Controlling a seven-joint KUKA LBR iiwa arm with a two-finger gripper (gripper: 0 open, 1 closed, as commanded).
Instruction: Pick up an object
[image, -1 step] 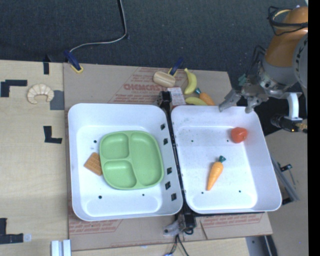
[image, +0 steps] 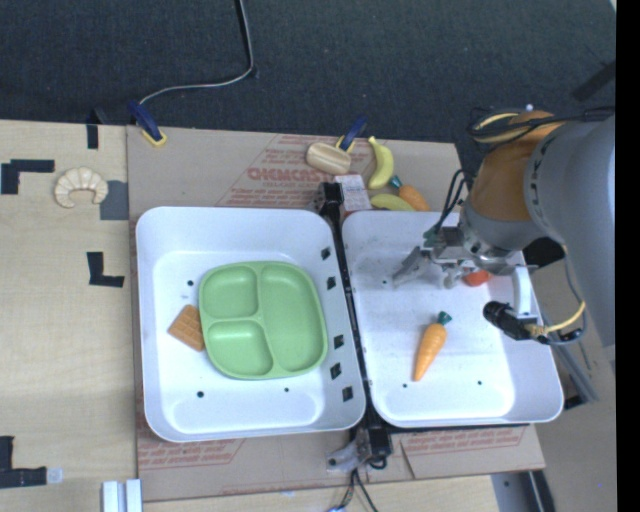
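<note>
Hovering over the upper part of the right bin (image: 500, 395), my jaws (image: 415, 265) stand apart with nothing between them, angled toward the frame's left, I judge so they can drop around something. The toy carrot (image: 430, 348) lies on the bin floor just below them in the picture, apart from the walls, which makes it the likeliest pick. In the left bin (image: 160, 400) a green divided plate (image: 263, 320) overlaps a brown wafer (image: 187, 327), while a croissant (image: 80, 186) sits on the surface at upper left.

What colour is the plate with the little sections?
Light green plate, seen in the camera view.
</note>
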